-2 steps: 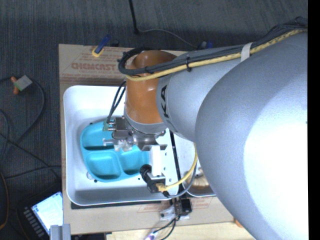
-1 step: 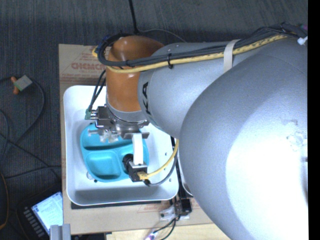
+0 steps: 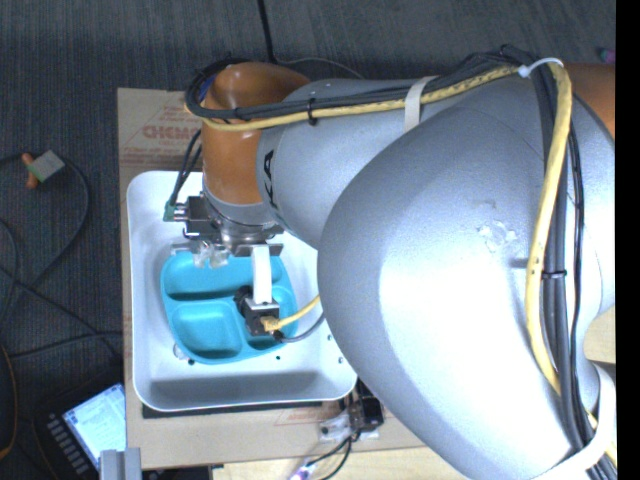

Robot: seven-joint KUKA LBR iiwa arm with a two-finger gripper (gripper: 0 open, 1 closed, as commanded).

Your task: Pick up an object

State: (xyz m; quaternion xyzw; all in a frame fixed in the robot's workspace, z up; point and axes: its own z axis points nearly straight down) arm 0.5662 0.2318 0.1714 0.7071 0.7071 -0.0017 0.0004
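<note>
**Low over the blue tray, grip unconfirmed**

I reach in from the right, and my own grey arm (image 3: 440,268) covers most of what lies on that side. My wrist, with its orange band (image 3: 235,143), points straight down into the white bin (image 3: 145,268), which suits a top-down pick from a shallow container. My gripper (image 3: 215,253) sits low at the far upper edge of the blue tray (image 3: 205,318), the one object I can make out in this bin and so my likely target.

The tray lies flat on the bin floor, directly beneath and just in front of my gripper. It has two compartments, one nearer my wrist and one further out toward the bin's front wall. Its right end passes under a white bracket (image 3: 262,273) and a small dark fitting (image 3: 260,316) that hang from my wrist, with a yellow cable (image 3: 300,313) running away from them.

Whether I am spread or closed on anything I cannot tell: the wrist housing hides that part from this angle. Something pale and glassy shows at the tray's rim just below my wrist, but it is too unclear to name.

My judgement is that I am at the grasping stage, down at the object but with no lift yet. A thin upright rim is a sensible place to pinch such a wide, smooth tray, though it could easily slip or tilt
</note>
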